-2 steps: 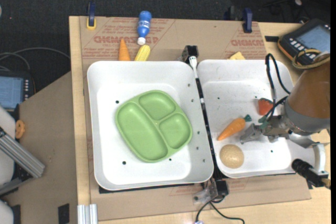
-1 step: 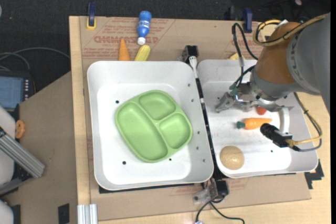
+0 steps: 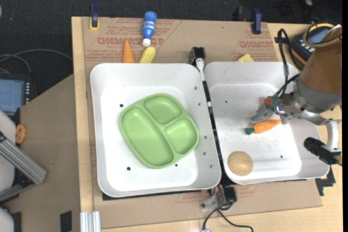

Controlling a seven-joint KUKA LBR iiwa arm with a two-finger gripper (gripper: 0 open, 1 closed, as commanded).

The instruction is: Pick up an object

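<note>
An orange toy carrot (image 3: 265, 127) with a green tip lies on the floor of the right bin (image 3: 239, 84). My gripper (image 3: 271, 114) hovers just over it, reaching in from the right, and looks open, with one finger to the carrot's upper left and the other by its right end. Nothing is held between the fingers. A tan round bun (image 3: 240, 163) rests near the front left corner of the same bin.
A green three-compartment plate (image 3: 159, 130) lies in the left bin (image 3: 109, 89). Behind the bins on the bench are a blue-capped bottle (image 3: 148, 27), a small carrot (image 3: 128, 52) and a yellow corn piece (image 3: 148, 54). The arm's body (image 3: 321, 79) overhangs the right bin's right side.
</note>
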